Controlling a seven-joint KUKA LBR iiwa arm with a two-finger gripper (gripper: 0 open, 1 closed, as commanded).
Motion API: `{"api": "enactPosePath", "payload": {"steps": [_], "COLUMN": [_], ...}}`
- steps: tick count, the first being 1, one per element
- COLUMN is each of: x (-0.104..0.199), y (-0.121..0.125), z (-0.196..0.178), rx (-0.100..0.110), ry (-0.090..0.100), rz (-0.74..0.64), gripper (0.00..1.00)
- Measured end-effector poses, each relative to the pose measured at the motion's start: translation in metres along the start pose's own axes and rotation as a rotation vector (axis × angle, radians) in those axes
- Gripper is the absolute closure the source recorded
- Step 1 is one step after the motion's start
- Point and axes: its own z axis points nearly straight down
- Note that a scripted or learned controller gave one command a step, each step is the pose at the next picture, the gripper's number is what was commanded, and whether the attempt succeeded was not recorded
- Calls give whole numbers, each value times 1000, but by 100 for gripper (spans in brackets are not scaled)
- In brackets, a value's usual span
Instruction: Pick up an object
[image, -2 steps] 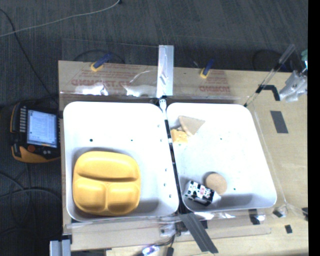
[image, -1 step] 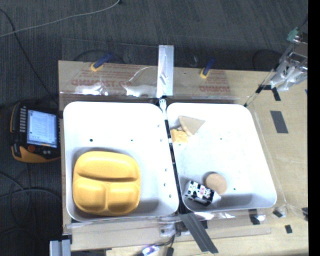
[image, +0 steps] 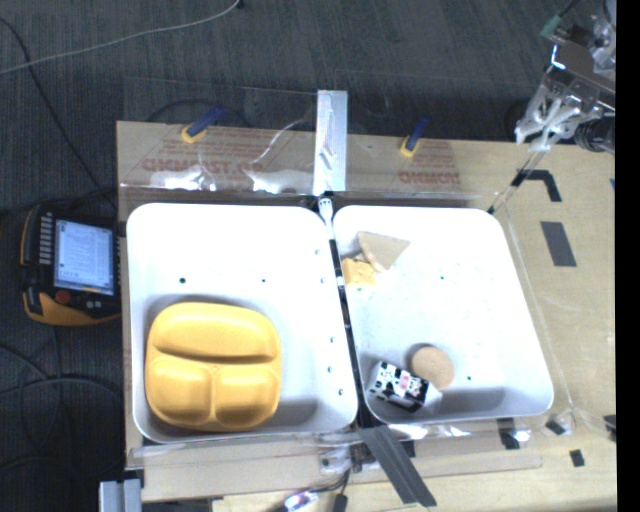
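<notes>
White bins wait untouched; the gripper (image: 545, 125) hangs far off, top right, fingers' spread unreadable. Next it must reach over the brown disc (image: 432, 365).

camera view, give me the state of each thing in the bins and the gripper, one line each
yellow moulded container: lying flat in the left bin, untouched
tan wedge: resting near the right bin's far edge by the divider
round cork-coloured disc: lying flat near the front of the right bin
small black and white patterned object: tilted, beside the disc
gripper: up at the bench's far right corner, holding nothing
</notes>
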Motion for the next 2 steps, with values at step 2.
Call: {"api": "enactPosePath", "payload": {"steps": [2], "x": [-9], "y": [19], "z": [0], "rx": [2], "ry": [0], "rz": [302], "gripper": [100]}}
